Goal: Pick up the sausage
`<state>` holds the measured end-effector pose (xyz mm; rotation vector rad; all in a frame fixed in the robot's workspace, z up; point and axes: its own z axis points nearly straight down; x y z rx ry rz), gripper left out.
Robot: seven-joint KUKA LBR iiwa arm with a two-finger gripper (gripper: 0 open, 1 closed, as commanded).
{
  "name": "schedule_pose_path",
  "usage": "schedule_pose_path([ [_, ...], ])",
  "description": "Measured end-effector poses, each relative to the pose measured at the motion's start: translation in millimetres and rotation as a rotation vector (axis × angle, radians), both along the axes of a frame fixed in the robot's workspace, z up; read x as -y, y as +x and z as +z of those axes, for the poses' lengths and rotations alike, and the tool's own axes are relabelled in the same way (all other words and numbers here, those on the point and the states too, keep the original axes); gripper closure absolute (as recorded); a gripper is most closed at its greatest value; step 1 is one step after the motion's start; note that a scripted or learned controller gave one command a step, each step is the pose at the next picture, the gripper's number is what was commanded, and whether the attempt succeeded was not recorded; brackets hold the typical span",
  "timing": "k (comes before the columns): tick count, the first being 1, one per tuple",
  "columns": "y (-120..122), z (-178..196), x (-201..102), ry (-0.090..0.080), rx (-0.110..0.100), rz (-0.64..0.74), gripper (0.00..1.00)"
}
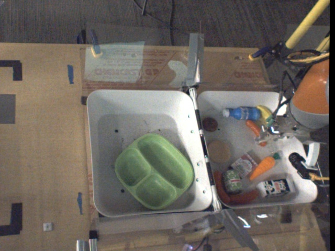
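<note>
Gripper (pixel 271 130): low over the far right of the right bin (pixel 209 104), whether spread or closed cannot be told. Sausage (pixel 234 193): dark red, curved, well toward the near wall from the gripper, against the bin's near-left corner, partly under a small green packet (pixel 232 181). Judged light, smooth plastic, stiff, likely slippery. Best hold: across the exposed middle, beside the carrot (pixel 262 167)

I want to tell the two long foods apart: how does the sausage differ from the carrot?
The sausage is dark red and curved; the carrot is orange, straight and tapered, with a green end. The sausage lies along the bin's near wall, partly under a small can; the carrot lies slantwise above it, uncovered. Both lie flat in the right bin.
</note>
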<state>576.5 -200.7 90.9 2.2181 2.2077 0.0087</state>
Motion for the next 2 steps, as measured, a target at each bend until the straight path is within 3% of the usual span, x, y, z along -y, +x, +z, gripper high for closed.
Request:
schedule_pose_path([
  [1, 23, 121, -14, 0.001, -0.01, 0.239, 1.0],
  [2, 24, 132, -13, -0.001, -0.005, 0.237, 1.0],
])
